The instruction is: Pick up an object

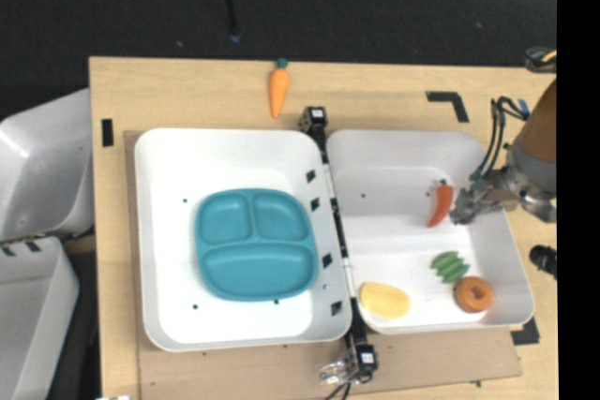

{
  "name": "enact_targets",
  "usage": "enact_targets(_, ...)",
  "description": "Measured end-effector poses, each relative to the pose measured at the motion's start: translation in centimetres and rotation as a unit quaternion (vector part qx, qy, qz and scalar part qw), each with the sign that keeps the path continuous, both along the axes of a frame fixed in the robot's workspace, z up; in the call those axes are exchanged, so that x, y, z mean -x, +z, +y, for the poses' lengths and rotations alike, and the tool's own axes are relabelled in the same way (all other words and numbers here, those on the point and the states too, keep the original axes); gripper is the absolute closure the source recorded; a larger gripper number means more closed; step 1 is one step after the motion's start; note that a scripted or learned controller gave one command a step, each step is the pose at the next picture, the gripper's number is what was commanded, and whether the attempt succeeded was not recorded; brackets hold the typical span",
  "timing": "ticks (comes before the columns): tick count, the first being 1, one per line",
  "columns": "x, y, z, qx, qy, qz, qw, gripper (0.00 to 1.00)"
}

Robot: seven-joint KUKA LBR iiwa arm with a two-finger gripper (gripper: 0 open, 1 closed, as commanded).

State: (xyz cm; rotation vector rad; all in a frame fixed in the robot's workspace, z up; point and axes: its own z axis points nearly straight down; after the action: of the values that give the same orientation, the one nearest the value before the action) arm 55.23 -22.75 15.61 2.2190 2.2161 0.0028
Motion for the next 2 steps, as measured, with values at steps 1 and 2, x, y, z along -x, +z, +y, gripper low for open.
enact_targets(1, -0.3, 6.1, 0.7, 0.0002, 0.002, -0.001, 1.0000, 1.00)
enact_targets(2, -0.4, 8.5, 0.5, -0.0004, 0.003, 0.000, 1.0000, 1.00)
